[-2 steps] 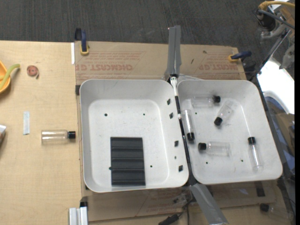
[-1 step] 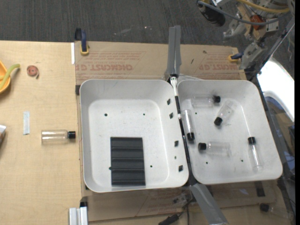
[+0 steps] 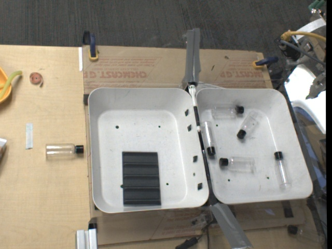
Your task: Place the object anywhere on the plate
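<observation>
A black ribbed plate (image 3: 140, 179) lies flat in the front half of the left bin (image 3: 92, 139). Several clear vials with black caps lie scattered in the right bin (image 3: 302, 162). One vial (image 3: 226, 111) is near the back and another (image 3: 248, 124) lies tilted beside it. A thin vial (image 3: 207, 135) lies along the left wall. A fourth vial (image 3: 239, 163) lies at the middle front, and a thin one (image 3: 282, 171) rests at the front right.
On the wooden bench to the left lie a clear bottle (image 3: 62, 150), a small white strip (image 3: 29, 136), a red disc (image 3: 35, 78) and a yellow item (image 3: 4, 84). Clamps (image 3: 90, 44) hold the cardboard at the back. Cables and gear (image 3: 303, 48) crowd the top right.
</observation>
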You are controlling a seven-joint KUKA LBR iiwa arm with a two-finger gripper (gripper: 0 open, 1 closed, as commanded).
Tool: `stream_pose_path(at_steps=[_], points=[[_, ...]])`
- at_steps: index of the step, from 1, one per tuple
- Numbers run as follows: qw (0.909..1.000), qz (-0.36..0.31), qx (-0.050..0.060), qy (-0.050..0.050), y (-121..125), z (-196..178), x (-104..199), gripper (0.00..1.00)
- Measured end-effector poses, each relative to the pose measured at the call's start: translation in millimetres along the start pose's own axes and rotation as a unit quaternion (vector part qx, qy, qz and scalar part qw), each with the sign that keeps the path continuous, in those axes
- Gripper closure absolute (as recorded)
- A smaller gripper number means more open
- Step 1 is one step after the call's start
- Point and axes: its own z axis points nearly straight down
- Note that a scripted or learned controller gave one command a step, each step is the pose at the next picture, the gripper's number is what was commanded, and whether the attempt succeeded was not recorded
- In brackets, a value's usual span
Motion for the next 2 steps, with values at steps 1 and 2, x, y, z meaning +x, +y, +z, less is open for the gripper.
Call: stream_pose_path(at_steps=[1, 2], points=[[0.9998, 0.022, -0.001, 0.002, -144, -36, 61, 0.00], [0.9991, 0.043, -0.001, 0.003, -225, -29, 73, 0.00]])
